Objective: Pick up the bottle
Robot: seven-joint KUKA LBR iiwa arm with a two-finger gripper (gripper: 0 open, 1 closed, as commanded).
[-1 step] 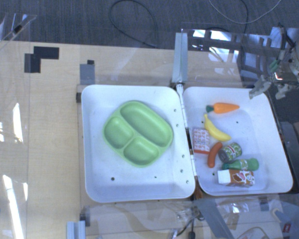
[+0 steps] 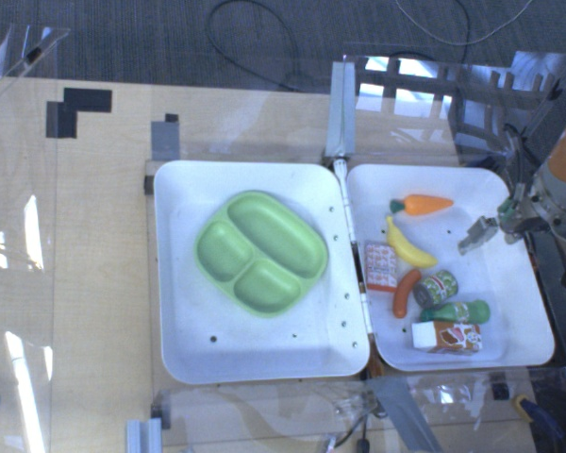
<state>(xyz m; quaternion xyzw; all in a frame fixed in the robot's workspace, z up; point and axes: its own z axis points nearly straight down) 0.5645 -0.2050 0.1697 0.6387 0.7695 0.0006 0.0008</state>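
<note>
The green bottle (image 2: 456, 312) is lying on its side in the right bin (image 2: 519, 281), toward that bin's near edge, its length running roughly left to right. A small round can (image 2: 435, 287) is sitting just beside its left end, and a carton (image 2: 448, 336) with a white cap is lying right against its near side. A red sausage (image 2: 406, 292), a yellow banana (image 2: 409, 243), a carrot (image 2: 423, 205) and a small printed packet (image 2: 380, 266) are spread farther left and toward the back of the same bin. The left bin (image 2: 184, 347) is carrying a green divided plate (image 2: 260, 251). The arm is reaching in from the right, and its pincer (image 2: 486, 232) is hanging over the right bin's far-right part, well apart from the bottle and gripping nothing; whether its fingers are spread or closed, I cannot tell at this size. The bottle is looking like a light toy of stiff, smooth plastic, so it is probably going to resist squeezing but may roll or slip out sideways under a poor pinch. Taking it across the middle of its body, fingers closing on the far and near sides, is seeming the safest, though the carton pressed against the near side is leaving little room for a finger there.
</note>
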